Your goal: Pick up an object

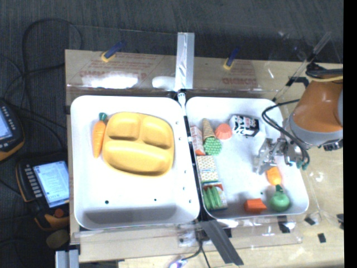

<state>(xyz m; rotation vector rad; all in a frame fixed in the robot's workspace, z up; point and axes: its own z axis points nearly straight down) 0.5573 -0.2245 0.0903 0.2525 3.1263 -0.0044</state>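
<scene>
My gripper (265, 159) hangs low over the right part of the right bin (245, 106), below the arm's orange band (317, 111). A small orange toy (274, 176) lies just under and to the right of the gripper, close to it; whether they touch cannot be told. A green round toy (279, 200) and an orange-red block (255, 205) lie near the bin's front right corner. A black-and-white toy (244, 125) and a pink piece (223, 131) lie toward the back.
Along the right bin's left wall lie a cone (208, 128), a green dotted disc (212, 146), a patterned box (207, 168) and a green packet (214, 196). The left bin (83, 200) holds a yellow divided tray (138, 143) and a carrot (98, 137).
</scene>
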